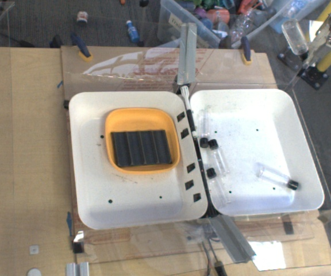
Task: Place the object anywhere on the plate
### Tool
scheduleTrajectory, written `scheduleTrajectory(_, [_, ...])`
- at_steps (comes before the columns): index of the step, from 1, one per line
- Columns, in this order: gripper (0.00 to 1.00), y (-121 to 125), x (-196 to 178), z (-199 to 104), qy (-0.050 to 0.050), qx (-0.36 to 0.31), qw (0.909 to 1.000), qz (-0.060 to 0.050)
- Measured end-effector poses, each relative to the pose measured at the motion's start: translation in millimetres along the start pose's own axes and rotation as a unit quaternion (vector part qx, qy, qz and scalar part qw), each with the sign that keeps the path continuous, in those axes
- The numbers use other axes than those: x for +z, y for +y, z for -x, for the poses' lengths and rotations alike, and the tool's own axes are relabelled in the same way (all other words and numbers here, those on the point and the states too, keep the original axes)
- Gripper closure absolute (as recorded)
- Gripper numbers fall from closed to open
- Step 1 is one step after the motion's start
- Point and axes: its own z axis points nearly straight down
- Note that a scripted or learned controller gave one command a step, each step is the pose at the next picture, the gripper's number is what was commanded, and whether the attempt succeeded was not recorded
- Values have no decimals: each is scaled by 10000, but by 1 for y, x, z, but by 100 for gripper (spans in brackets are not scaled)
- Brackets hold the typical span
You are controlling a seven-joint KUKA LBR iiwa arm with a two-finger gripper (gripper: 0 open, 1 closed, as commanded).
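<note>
An orange plate (143, 118) sits in the left white bin (91, 200), nearer that bin's far edge and its divider side than its near edge. A dark ribbed block (141, 148) lies flat on the plate, covering most of the plate's floor. Its near long edge is close against the plate's near rim, and a band of bare orange shows along the far rim. Bare bin floor runs all round the plate, widest on its near side and its left.

Right of the plate, past the divider with its row of black tabs (188, 154), is the right white bin (251, 105). Three clear tubes with black caps lie there. Two tubes (207, 141) (212, 171) rest just beside the divider. The third tube (277, 178) lies well apart from the plate, toward the near right corner. The middle and far part of that bin's floor is open.
</note>
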Motion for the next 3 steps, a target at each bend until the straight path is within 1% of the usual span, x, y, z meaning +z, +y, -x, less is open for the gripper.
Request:
scheduleTrajectory(1, [100, -20, 5, 10, -5, -1359, 9907, 0])
scheduleTrajectory(2, [100, -55, 0, 23, -7, -2854, 9584, 2])
scheduleTrajectory(3, [100, -46, 0, 35, -8, -4285, 9036, 9])
